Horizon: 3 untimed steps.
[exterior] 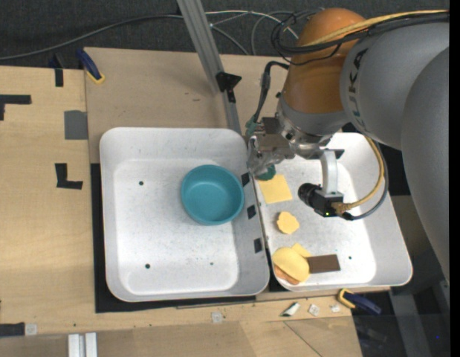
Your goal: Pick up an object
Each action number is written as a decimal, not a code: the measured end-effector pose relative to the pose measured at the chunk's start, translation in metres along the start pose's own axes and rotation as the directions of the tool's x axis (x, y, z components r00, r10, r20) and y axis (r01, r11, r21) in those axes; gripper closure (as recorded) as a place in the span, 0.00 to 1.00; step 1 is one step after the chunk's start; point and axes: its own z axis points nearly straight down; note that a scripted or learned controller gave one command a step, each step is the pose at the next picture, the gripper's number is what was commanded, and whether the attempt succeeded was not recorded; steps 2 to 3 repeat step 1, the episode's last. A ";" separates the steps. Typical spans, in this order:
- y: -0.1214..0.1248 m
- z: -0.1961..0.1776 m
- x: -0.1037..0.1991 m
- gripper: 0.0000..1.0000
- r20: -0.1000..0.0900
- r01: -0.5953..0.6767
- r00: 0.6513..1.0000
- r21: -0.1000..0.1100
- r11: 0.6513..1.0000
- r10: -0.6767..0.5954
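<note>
My gripper hangs over the left edge of the right bin, just above a small teal object that peeks out under its tip. A pale yellow square slice lies right below it. Further toward the front sit a small yellow chunk, a round yellow-and-orange piece and a brown bar. A teal bowl rests in the left bin. The arm's bulk hides the back of the right bin.
A slanted metal pole rises behind the bins. Black cable and a small black unit hang off the wrist over the right bin. Bits of tape and clips lie on the wooden bench around the bins.
</note>
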 end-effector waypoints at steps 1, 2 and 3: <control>-0.016 0.015 0.052 1.00 0.000 0.001 1.000 0.000 1.000 -0.001; -0.016 0.015 0.052 1.00 0.000 0.001 1.000 0.000 1.000 -0.001; -0.016 0.015 0.052 1.00 0.000 0.001 1.000 0.000 1.000 -0.001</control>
